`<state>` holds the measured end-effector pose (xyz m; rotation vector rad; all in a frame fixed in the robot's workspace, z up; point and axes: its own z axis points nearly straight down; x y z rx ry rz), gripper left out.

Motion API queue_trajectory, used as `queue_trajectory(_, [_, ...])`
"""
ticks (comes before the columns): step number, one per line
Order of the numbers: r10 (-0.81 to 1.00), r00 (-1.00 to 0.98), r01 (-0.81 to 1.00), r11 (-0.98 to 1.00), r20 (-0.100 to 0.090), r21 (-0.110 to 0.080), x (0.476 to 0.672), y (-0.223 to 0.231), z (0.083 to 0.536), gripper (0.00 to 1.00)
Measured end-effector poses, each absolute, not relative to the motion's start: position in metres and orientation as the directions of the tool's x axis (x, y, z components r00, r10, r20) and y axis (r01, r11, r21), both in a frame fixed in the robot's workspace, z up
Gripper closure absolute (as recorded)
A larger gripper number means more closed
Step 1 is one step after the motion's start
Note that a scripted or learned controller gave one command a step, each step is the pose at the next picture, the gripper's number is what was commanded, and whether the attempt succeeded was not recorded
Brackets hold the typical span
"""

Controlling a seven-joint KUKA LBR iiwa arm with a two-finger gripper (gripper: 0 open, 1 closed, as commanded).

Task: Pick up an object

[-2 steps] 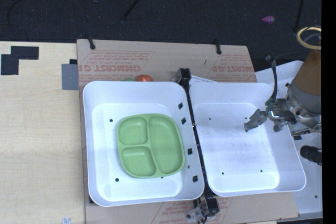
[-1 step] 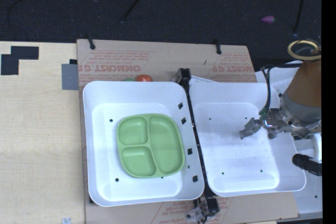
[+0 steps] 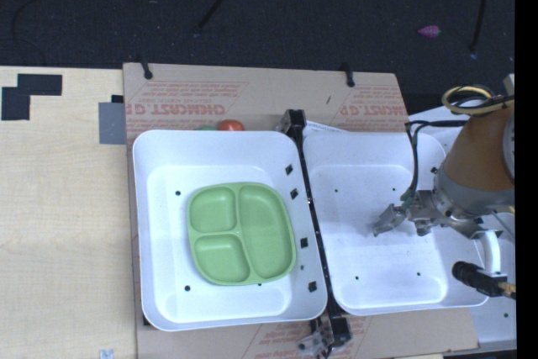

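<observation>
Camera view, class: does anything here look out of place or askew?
Yes. A small red-orange object with a bit of green beside it lies outside the left bin, behind its far rim, on the cardboard. The green divided plate sits slightly rotated inside that bin.

Two white bins (image 3: 160, 181) sit on cardboard (image 3: 252, 97).

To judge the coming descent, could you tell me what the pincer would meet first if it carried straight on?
Probably the bare floor of the right bin: the pincer hangs over it, though depth is unclear.
</observation>
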<state>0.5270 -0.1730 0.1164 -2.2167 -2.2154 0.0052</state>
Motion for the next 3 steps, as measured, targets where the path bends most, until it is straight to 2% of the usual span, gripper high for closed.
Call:
queue_trajectory(1, [1.0,0.004,1.0,-0.004,0.002,-0.005,0.528,-0.174,0.129,1.0])
queue_trajectory(3, [1.0,-0.001,1.0,0.001,-0.001,0.002,0.531,-0.179,0.217,1.0])
